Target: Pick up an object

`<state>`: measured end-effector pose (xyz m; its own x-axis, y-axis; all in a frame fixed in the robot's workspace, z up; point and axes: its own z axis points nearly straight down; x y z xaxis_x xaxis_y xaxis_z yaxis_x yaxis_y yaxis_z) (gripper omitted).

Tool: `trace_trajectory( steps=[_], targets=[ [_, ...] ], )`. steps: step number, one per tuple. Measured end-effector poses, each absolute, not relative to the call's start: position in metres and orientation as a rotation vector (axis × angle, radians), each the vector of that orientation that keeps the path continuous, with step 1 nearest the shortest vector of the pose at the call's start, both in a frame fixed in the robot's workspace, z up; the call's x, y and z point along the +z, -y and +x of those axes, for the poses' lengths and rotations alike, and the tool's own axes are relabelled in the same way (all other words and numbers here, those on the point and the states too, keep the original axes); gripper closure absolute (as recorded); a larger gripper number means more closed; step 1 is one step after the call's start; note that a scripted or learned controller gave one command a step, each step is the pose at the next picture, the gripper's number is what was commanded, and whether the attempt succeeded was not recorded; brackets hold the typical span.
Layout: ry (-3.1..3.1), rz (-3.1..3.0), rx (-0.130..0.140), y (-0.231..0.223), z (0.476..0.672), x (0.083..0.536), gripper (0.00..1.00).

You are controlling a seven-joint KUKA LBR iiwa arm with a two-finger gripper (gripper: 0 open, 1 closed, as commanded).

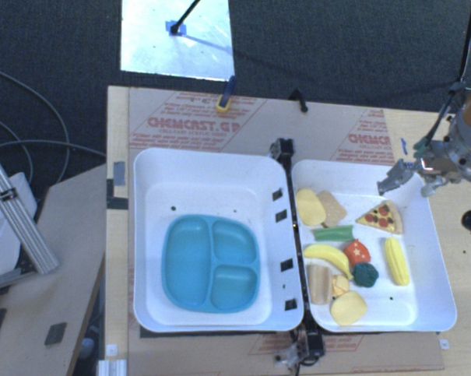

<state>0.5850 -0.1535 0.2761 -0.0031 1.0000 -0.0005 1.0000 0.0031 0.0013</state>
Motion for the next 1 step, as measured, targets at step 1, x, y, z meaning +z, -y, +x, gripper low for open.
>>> trace_trajectory(
  steps=[1],
  targets=[
    [-2.227, 2.23, -0.008, 0.1594, 0.521, 0.1737, 0.0]
  ],
)
